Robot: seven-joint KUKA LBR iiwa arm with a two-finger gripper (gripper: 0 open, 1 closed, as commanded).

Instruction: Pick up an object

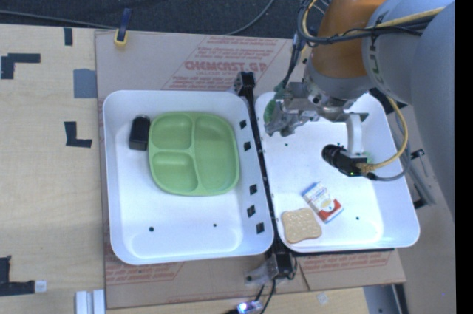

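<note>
Nearest us in the right bin point(384, 227) lie a toast slice point(301, 224) and, touching it, a small carton point(323, 202), both well below the gripper point(279, 120), which hangs over the bin's upper left corner. We cannot tell how its fingers stand. We judge the carton light, stiff and crushable, best pinched across its narrow sides; the toast looks flat and awkward.

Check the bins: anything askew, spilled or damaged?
Nothing spilled or broken. The green divided plate lies flat in the left bin, a small black object touching its left edge. In the right bin, a slice of toast and a small box lie near the front, the box turned diagonally.
</note>
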